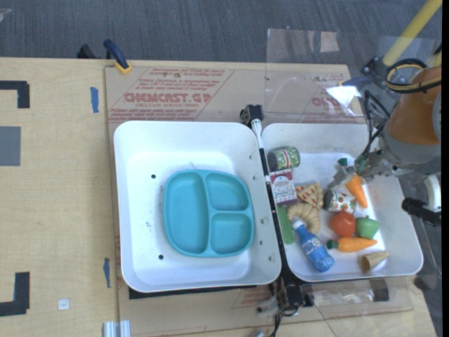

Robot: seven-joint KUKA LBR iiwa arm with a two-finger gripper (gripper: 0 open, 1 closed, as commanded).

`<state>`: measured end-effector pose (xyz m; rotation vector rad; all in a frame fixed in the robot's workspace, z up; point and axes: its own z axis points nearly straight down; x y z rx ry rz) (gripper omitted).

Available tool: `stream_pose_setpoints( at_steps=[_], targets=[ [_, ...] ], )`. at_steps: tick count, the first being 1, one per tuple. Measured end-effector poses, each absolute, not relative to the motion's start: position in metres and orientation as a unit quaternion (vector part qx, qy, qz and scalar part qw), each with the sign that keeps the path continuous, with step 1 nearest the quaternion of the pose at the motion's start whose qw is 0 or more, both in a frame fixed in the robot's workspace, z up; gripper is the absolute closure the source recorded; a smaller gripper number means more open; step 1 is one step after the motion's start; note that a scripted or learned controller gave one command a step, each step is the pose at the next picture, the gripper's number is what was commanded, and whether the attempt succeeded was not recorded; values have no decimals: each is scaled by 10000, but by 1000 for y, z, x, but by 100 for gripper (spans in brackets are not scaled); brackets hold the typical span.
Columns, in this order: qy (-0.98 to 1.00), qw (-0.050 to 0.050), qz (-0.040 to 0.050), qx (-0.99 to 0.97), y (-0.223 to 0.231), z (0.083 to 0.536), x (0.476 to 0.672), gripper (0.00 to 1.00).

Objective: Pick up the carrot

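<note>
An orange carrot (358, 190) lies tilted in the upper right part of the right bin (403, 258), its thicker end pointing up towards the arm. My gripper (349, 175) reaches in from the right and hangs just above and to the left of that end, very close to it. Whether it touches the carrot I cannot tell. A second orange, carrot-like piece (356, 244) lies flat lower in the same bin, apart from the gripper.
Crowded around the carrot are a red tomato (343, 223), a green pepper (367, 227), a blue bottle (313, 246), a green can (284, 159), a red box (283, 187), pastries (306, 213) and a cone (374, 260). The left bin (133, 188) holds a teal divided plate (208, 213).
</note>
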<state>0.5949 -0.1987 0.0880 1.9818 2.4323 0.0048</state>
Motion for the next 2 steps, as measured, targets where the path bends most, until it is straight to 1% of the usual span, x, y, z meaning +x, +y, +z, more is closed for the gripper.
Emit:
stream_pose_setpoints(
  at_steps=[1,2],
  targets=[
    [7751,72,39,6318,-200,101,598,100],
    [6892,29,20,7246,-168,175,593,100]
  ],
)
